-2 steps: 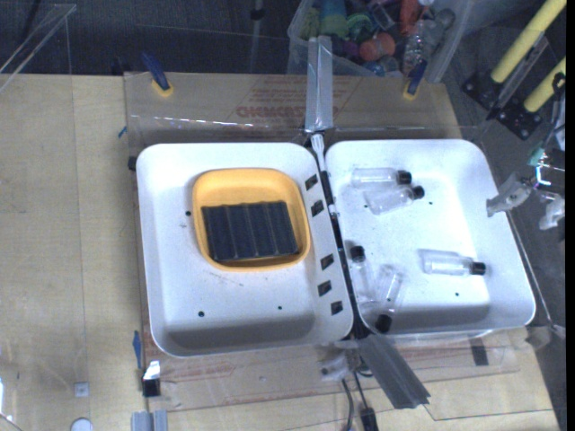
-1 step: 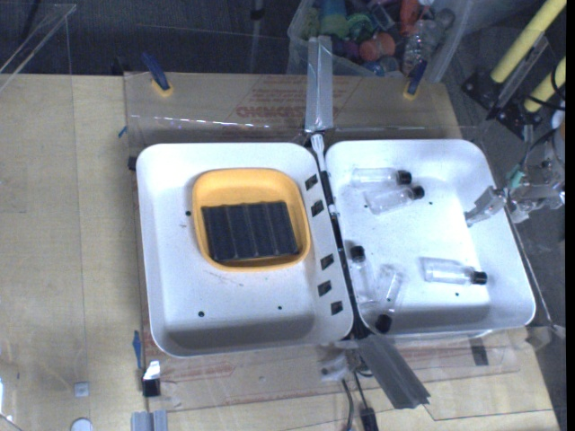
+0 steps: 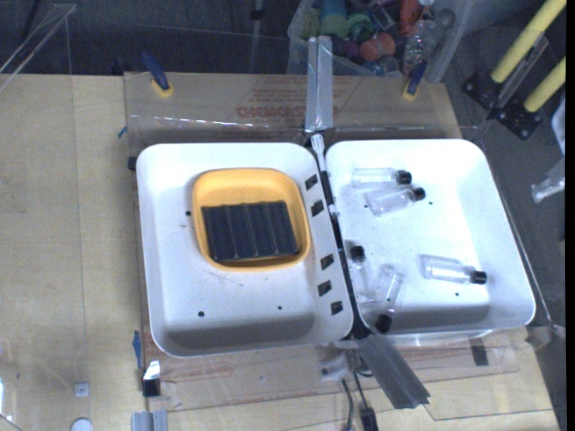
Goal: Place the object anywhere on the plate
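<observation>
Nearest, at the near edge: pale wooden tabletop [image 3: 54, 241], bearing everything else. On it, two white bins side by side, meeting along a middle seam: left bin [image 3: 166, 277] and right bin [image 3: 490, 205]. Beyond the bins, at the far edge, a clear tub [image 3: 386, 12] heaped with coloured toys.

In the left bin, set toward its far right part: yellow plate [image 3: 211, 191], rounded at the corners. Flat on the plate, near its middle and covering most of its floor: black slab [image 3: 250, 230], ridged in parallel strips, lying wholly within the rim.

In the right bin: clear vials with black caps, all on their sides. Two [image 3: 382, 178] close together at the far left, one [image 3: 449, 269] alone at the near right, one more [image 3: 386, 285] near the seam. A loose-looking black cap [image 3: 382, 323] at the near left corner.

Along the seam: a row of small black tabs [image 3: 325, 260]. At the far corners of the clear sheet under the bins: two blue clamps [image 3: 160, 79].

Gripper state: not to be told from this view.
</observation>
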Motion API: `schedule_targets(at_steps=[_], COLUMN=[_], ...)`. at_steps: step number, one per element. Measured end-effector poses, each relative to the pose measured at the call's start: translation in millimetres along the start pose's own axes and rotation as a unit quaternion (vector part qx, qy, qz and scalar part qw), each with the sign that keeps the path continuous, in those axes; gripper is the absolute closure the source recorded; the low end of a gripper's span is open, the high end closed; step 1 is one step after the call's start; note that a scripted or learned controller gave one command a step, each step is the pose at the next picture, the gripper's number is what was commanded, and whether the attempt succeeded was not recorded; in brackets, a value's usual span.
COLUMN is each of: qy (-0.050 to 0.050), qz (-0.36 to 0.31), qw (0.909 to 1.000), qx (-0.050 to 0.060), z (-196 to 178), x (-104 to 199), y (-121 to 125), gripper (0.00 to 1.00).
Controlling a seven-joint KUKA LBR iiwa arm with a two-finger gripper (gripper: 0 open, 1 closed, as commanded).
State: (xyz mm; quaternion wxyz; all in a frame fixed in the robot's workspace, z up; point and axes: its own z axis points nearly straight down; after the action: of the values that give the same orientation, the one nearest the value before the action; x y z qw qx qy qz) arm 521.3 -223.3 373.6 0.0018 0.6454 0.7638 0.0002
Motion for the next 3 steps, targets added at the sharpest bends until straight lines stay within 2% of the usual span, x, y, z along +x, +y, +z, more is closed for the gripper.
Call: schedule_targets(at_steps=[1,2,3], qy=[0.002,0.001,0.002], qz=[-0.118,-0.096,-0.247], qw=[0.9930,0.9954,0.9691], qx=[0.001,0.001,0.001], z=[62,108,122], x=[2,5,2], y=[-16,-24,-12], gripper=[0.00,0.00,0.00])
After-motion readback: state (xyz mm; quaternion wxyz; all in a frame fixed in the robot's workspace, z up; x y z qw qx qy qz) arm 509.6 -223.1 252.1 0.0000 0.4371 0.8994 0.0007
